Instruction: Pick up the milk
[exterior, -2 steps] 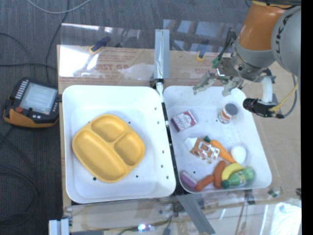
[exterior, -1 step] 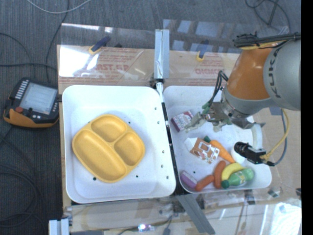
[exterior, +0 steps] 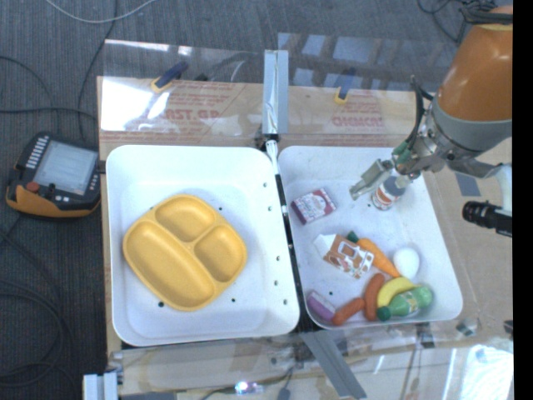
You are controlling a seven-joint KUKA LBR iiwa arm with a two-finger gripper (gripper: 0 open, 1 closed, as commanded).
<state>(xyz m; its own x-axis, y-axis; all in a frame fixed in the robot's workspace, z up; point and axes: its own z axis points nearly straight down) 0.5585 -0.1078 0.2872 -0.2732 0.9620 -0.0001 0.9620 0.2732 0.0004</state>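
The milk [exterior: 346, 253] is a small white and orange carton lying on its side in the middle of the right bin [exterior: 437, 223], its white top pointing left. My gripper [exterior: 388, 179] hangs over the back of the same bin, up and to the right of the carton and well apart from it. A small red and white can [exterior: 384, 197] stands right under the gripper. From this slanted view I cannot tell whether the gripper touches the can.
A red and white box [exterior: 313, 206] lies left of the gripper. By the milk are a carrot [exterior: 380, 257] and a white egg [exterior: 406, 262]. A banana [exterior: 391, 289], green bottle [exterior: 410, 302] and purple piece [exterior: 319, 307] crowd the front. The left bin holds a yellow divided plate [exterior: 185, 251].
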